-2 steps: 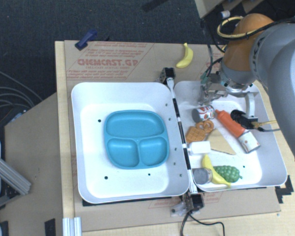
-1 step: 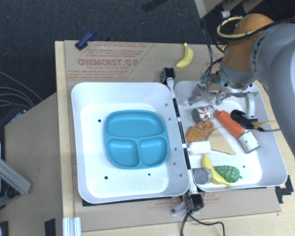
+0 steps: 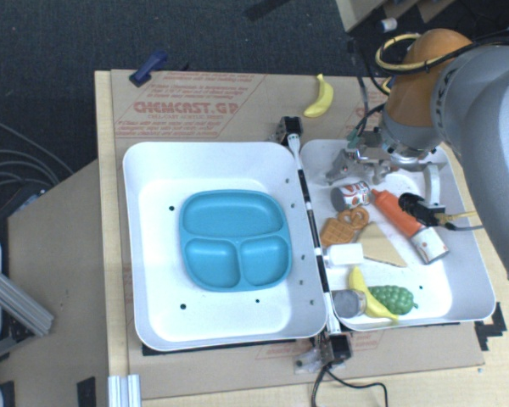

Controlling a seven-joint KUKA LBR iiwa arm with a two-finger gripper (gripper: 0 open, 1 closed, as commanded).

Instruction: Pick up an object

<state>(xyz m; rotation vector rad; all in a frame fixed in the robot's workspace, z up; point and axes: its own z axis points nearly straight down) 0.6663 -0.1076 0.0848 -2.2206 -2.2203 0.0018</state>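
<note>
Bright, even overhead light. The two white bins [image 3: 144, 227] glare almost to washout, with soft, faint shadows inside. The floor from nine to twelve o'clock is dim. The arm [image 3: 483, 100] at three o'clock looks blurred; the overall picture is slightly grainy.

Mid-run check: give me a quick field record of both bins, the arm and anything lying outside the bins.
left bin: blue divided plate
right bin: pretzel, orange marker, green grapes, small can
gripper: over the right bin's far end, near the can
outside bins: yellow banana on the board
</note>
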